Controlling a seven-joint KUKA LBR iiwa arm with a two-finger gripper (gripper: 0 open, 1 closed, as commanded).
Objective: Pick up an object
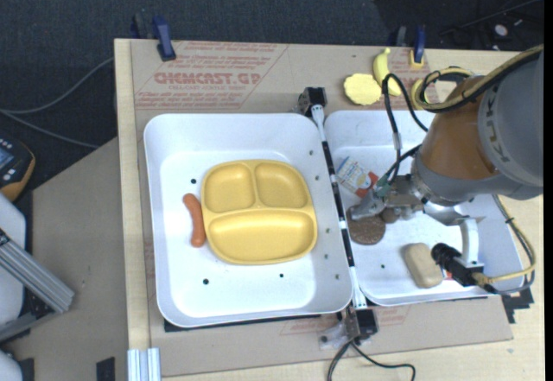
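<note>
Here, you want the gripper (pixel 373 200) centred over one item before it bites: the brown disc (pixel 369 231) lies just beneath it in the right bin (pixel 393 288), the tan block (pixel 421 265) near its front edge. Your arm (pixel 467 150) reaches in from the right, wrist low over the bin; how the gripper is set, you cannot tell

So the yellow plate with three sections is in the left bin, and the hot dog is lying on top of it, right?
Not quite. The camera view shows the yellow plate in the left bin, but the hot dog lies on the bin floor beside the plate's left edge, not on top of it.
</note>
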